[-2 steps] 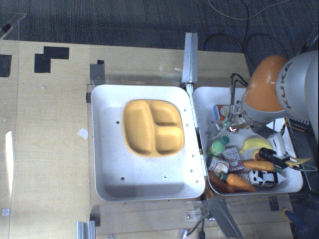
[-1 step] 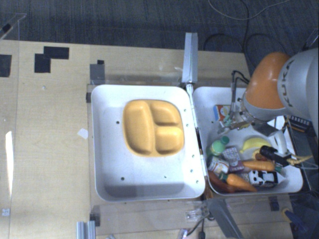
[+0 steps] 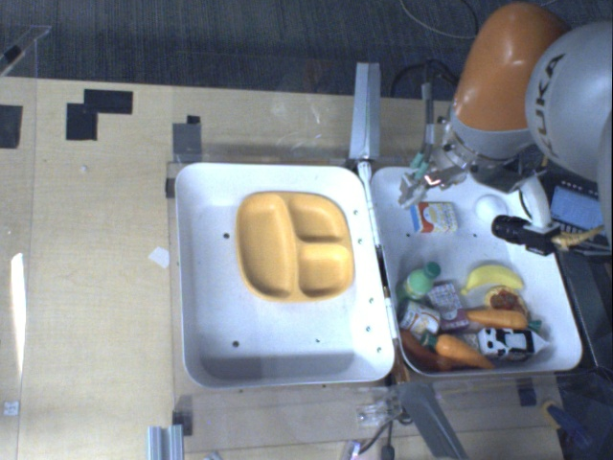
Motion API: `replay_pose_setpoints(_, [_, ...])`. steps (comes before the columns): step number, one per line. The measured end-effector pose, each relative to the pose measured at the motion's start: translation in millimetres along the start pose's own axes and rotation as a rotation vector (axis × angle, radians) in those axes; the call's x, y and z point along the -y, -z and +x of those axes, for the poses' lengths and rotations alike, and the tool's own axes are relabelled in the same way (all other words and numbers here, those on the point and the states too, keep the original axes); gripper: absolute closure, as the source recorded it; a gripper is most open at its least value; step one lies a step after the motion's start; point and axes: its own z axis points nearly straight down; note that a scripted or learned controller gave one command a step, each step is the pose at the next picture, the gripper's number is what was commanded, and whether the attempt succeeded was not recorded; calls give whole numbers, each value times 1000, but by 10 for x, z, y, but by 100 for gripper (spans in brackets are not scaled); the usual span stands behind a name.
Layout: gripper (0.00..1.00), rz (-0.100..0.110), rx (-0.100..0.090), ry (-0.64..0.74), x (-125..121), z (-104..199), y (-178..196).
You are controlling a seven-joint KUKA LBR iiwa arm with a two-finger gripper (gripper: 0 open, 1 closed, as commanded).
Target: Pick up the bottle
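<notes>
Bottle (image 3: 420, 282) looks light, slick plastic, wedged in clutter; I'd grip its body. My jaws (image 3: 418, 184): can't tell their state.

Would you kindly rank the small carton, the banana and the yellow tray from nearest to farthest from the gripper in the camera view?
1. Small carton: right bin, just below the gripper.
2. Banana: right bin, farther down and to the right.
3. Yellow tray: left bin, across the divider; close to the banana's distance, but slightly farther.

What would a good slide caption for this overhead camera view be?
Grey-and-orange arm's gripper hovers over right white bin of jumbled toys; yellow divided tray fills left bin.
</notes>
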Motion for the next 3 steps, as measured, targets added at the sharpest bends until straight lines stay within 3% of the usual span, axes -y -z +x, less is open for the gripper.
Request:
replay_pose_setpoints(1, [100,0,1,-57,-30,-901,-1174])
replay_pose_setpoints(2, [100,-29,19,-92,744,-1164,-1248])
replay_pose_setpoints(3, [100,-38,20,-272,813,-500,-1249])
